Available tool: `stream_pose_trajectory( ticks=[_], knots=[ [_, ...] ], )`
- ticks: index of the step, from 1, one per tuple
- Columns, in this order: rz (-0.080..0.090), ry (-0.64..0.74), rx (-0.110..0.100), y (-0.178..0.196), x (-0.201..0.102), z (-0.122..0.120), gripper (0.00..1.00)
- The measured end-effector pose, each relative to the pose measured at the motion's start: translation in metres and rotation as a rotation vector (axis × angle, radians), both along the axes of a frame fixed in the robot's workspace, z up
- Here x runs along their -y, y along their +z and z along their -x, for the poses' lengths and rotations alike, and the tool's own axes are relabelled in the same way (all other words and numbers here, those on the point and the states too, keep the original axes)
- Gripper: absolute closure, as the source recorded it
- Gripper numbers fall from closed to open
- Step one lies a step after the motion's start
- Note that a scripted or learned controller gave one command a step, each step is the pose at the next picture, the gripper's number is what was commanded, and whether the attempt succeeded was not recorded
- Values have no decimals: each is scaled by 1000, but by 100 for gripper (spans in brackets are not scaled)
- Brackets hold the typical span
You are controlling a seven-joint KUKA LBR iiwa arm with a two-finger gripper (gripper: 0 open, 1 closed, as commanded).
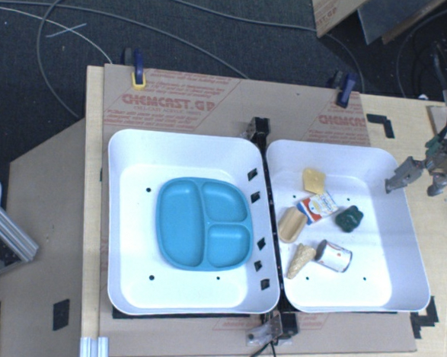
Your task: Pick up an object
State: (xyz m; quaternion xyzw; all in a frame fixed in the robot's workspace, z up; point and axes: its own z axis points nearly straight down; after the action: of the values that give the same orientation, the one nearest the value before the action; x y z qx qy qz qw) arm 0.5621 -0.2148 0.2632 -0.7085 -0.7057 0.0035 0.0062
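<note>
The right bin (399, 293) holds several small objects. A yellow block (313, 179) lies at the back. In front of it are a red, white and blue packet (317, 207) and a dark green lump (350, 218). A tan roll (290, 224), a tan cone (302, 259) and a white can (333, 255) on its side lie nearer the front. My gripper (419, 181) hangs over the bin's right rim, right of the green lump. It is open, with nothing between its fingers.
The left bin (122, 205) holds a blue divided plate (203, 223). A black divider with clips (261, 215) runs between the bins. Blue clamps (139, 69) hold the bench's back edge, and cables lie on the floor beyond.
</note>
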Motion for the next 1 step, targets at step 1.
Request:
stream_pose_trajectory(
  ticks=[1],
  knots=[
    [3,4,13,8,-1,-2,0]
  ],
)
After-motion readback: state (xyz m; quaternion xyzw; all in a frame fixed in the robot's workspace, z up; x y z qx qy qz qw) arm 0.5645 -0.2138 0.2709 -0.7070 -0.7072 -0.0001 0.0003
